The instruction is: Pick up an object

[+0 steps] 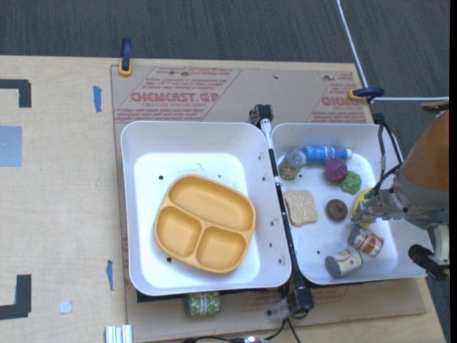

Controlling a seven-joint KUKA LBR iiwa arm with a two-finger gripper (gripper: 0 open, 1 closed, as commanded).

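The right bin (314, 274) holds several small objects. At its back lie a blue bottle (323, 153), a purple ball (335, 168), a green lump (350, 184) and a small jar (291, 166). A slice of bread (301, 207) and a brown round piece (336, 209) lie in the middle. Two small cans (368, 244) (343, 261) lie near the front. My gripper (363, 216) reaches in from the right, low over the bin's right side, just above the nearer can and against a yellow object (359, 201) that it partly hides.
The left bin (143, 163) holds a yellow divided plate (205, 223). A green can (203, 304) lies on the bench in front of the left bin. Clamps and cables sit between the bins, and a blue clamp (365, 92) at the back right.
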